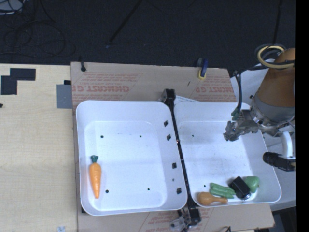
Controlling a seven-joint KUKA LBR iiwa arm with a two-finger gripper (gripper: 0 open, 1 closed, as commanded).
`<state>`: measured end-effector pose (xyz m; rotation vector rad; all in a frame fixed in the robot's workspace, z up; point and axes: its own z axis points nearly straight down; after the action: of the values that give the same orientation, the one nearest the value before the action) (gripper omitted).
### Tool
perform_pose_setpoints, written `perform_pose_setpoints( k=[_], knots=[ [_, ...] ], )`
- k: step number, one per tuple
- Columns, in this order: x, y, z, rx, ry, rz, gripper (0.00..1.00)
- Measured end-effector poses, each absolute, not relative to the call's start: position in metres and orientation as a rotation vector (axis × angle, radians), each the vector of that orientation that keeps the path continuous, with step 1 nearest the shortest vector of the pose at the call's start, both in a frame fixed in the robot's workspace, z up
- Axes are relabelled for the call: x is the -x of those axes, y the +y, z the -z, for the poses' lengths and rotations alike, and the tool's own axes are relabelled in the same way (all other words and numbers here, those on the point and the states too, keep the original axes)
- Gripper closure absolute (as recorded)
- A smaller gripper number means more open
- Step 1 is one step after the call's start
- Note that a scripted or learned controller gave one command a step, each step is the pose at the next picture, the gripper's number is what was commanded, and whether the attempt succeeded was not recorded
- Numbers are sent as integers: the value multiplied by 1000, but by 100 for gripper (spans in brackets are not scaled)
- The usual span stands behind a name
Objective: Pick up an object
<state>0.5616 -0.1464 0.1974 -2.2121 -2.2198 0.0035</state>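
At the near edge of the bench, the front rim of the right bin (270, 199) is lined with a small cluster of things: a tan pear-shaped object (210, 198) lying on its side, a green pod-like toy (222, 190) just beside and slightly behind it, a black block (239, 187) resting against the pod, and a pale green piece (251, 182) touching the block on its right. In the left bin (120, 111), an orange carrot (95, 177) with a dark green top is seen lying lengthwise close to the left wall, its tip pointed toward the near rim, well apart from everything else. The two bins are set side by side on a sheet of printed cardboard (145, 83) and are joined by a black strip (175, 144) along their shared edge. Farther back, over the right bin's far right part, the gripper (232, 132) is held above the white floor, well apart from the cluster at the front. Nothing is seen between its fingers; whether they are spread or pressed together cannot be told. Behind it, the arm's orange band (281, 83) is visible, and a blue-and-yellow clamp (203, 68) is fixed to the cardboard's far edge.
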Motion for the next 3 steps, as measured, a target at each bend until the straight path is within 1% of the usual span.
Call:
perform_pose_setpoints(
  k=[1, 2, 3],
  knots=[
    [-589, -97, -282, 2218, -2231, 7, 100],
    [-583, -51, -426, 2221, -2236, 16, 100],
    [-586, -62, -350, 2219, -2216, -10, 100]
  ],
)
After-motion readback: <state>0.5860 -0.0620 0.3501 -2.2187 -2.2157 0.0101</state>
